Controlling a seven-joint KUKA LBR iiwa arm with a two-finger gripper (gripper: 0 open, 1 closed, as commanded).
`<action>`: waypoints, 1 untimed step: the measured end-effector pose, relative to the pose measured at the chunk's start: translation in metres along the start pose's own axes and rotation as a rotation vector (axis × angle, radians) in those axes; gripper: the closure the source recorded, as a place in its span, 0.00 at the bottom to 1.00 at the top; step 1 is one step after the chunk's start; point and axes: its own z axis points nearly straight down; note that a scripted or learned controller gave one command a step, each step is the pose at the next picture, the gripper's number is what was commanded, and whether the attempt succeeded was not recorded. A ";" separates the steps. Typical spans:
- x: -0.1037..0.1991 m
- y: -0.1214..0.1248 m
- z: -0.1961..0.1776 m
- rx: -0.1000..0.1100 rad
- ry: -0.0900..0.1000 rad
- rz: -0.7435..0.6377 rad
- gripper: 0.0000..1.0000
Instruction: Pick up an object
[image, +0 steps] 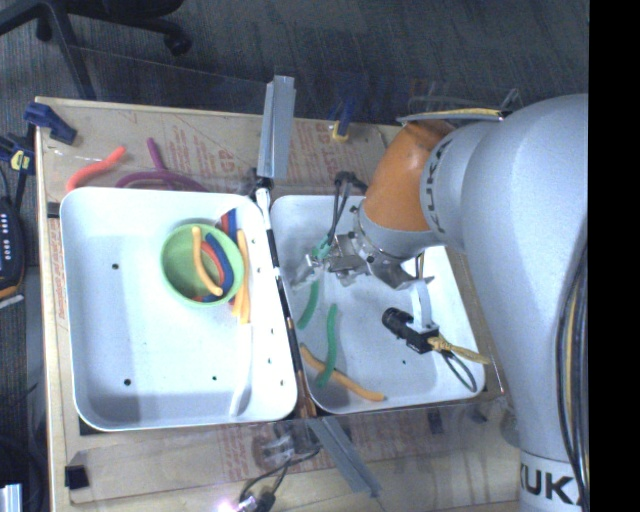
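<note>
My gripper (314, 264) is low over the upper left part of the right bin (455, 385), close to its left wall. Just below it lies a green curved strip (310, 300). A second green strip (331, 340) lies further toward the front of the bin, and an orange strip (347, 379) rests near the front wall. A small green piece (323, 247) shows right at the gripper; whether it is held is unclear. The grey arm with its orange band (400, 190) hides the back right of this bin.
The left bin (120, 380) holds a green bowl (178, 268) with orange and yellow strips in it, and blue, red and orange pieces beside it. A black cable plug (403, 327) hangs over the right bin. Pink and red tubes (150, 178) lie behind the left bin.
</note>
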 end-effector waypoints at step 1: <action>0.017 -0.061 0.017 -0.014 -0.017 0.000 0.00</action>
